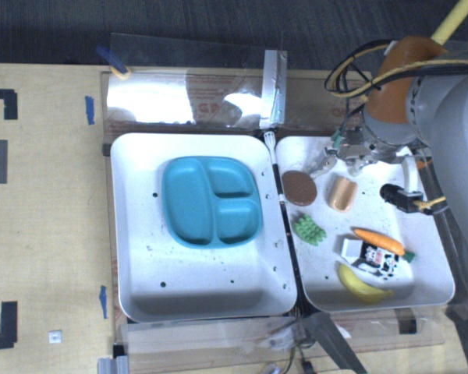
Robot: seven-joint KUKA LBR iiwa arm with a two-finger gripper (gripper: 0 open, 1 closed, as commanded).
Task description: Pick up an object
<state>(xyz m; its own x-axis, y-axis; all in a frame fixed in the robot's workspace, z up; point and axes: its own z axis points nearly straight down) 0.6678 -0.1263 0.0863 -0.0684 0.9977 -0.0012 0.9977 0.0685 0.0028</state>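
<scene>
Pincer sits over the far edge of the right bin, arm coming in from the view's right. You can't tell from this angle whether it's released or clenched, and nothing shows in it, so treat it as empty-handed. The nearest candidate is the tan cylinder, just beside the pincer toward the near side of the view and lying flat on the bin floor. Its long axis runs roughly far-to-near with a slight tilt, so you probably want to close across the short width. The brown disc lies just beside it on the left with a thin gap, which looks like the tight side for clearance. The right flank of the cylinder has bare floor. The green toy is nearer the camera, apart from both. The carrot, white box and banana are bunched at the near end, touching or overlapping, so they make a worse first pick. The floor is smooth white plastic, so expect the cylinder to roll sideways if nudged. The left bin holds only the blue tray, which is large and flat with a poor grip edge. The desk around the bins isn't in play.
</scene>
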